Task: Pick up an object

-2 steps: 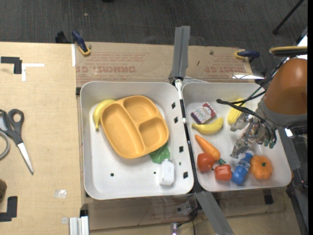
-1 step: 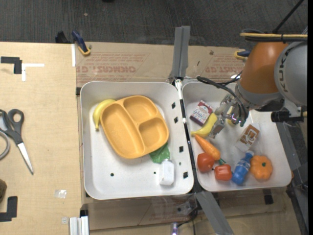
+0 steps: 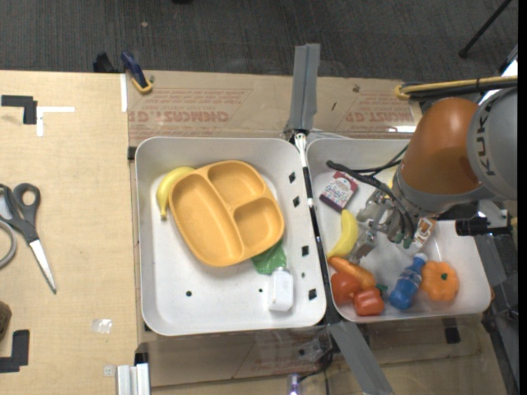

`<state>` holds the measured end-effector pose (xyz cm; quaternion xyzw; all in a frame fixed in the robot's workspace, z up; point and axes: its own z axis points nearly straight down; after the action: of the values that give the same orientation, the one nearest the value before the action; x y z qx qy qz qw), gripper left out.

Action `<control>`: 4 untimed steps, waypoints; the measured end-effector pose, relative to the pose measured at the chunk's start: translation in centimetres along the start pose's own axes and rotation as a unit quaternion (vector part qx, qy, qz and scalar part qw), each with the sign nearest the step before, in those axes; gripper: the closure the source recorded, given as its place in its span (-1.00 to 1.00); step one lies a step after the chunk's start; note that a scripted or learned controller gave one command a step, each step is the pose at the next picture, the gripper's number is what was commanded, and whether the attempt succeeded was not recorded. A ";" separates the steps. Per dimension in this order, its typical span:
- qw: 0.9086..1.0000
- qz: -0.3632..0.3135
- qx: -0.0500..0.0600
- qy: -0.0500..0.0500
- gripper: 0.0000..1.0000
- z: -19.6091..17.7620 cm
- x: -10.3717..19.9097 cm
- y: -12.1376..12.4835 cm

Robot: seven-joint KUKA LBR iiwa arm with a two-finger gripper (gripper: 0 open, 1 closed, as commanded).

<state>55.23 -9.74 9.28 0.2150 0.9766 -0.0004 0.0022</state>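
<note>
Gripper (image 3: 372,235) hangs low in right bin (image 3: 469,303), beside banana (image 3: 347,233); finger state impossible to tell. Red pepper (image 3: 352,280), blue bottle (image 3: 407,285), small orange pumpkin (image 3: 440,281) lie near front wall. Left bin (image 3: 165,303) carries yellow divided plate (image 3: 226,211).

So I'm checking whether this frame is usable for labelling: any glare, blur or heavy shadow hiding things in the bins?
Camera view: lighting is even and soft, with no strong glare on the white bins; the yellow plate and scissors look sharp; the gripper is a cluttered, slightly soft patch; faint shadow lies under the arm.
</note>
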 end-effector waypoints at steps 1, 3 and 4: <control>0.999 0.043 -0.001 -0.004 -1.00 -0.2 0.5 -0.5; 0.996 0.085 -0.001 -0.005 -1.00 -0.2 1.0 -0.1; 0.990 0.143 0.001 0.002 -1.00 0.1 4.4 -2.9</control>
<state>49.96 -10.54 9.17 0.3521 0.9360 -0.0002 0.0005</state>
